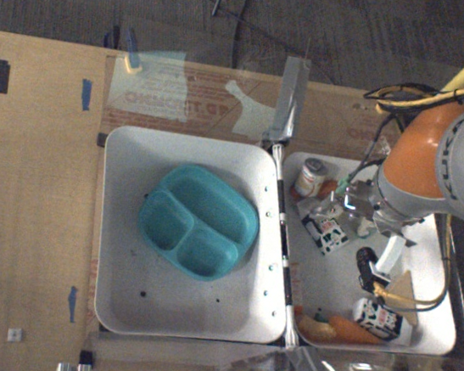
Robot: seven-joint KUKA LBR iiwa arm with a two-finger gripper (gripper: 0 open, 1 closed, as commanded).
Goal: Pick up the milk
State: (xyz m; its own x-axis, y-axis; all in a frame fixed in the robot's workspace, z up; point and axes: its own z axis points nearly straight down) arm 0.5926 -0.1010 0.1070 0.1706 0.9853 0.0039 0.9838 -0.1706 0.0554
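**Carrot (pixel 352 330) at the front rim, milk carton (pixel 326 233) beside the gripper (pixel 342 206)**

Nearest the camera, along the front wall of the right bin (pixel 334 280), an orange carrot lies on its side. A tan, bread-like piece (pixel 310 326) touches its left end. Just right of the carrot, in the bin's front right corner, is a second carton (pixel 381 318), patterned black and white. A pale tan wedge (pixel 404 287) lies just behind it.

Further back in the same bin, the milk carton lies tilted on the floor. It is also marked black and white, and sits left of the bin's middle, near the wall shared with the left bin (pixel 116 276). The gripper hangs just behind and to the right of this carton, very close to it. Whether they touch cannot be told, and nothing can be seen held. Whether the gripper is released or clenched cannot be told either. The grey arm, with its orange band (pixel 416 155), comes in from the right over the bin's far right corner.

In the far left corner of the right bin stands a small white jar (pixel 309 177) with a tan top. A small red thing (pixel 327 188) is just beside it.

The left bin holds a teal divided plate (pixel 200 220), set at an angle near its middle. Both bins rest on a brown bench (pixel 25 194).
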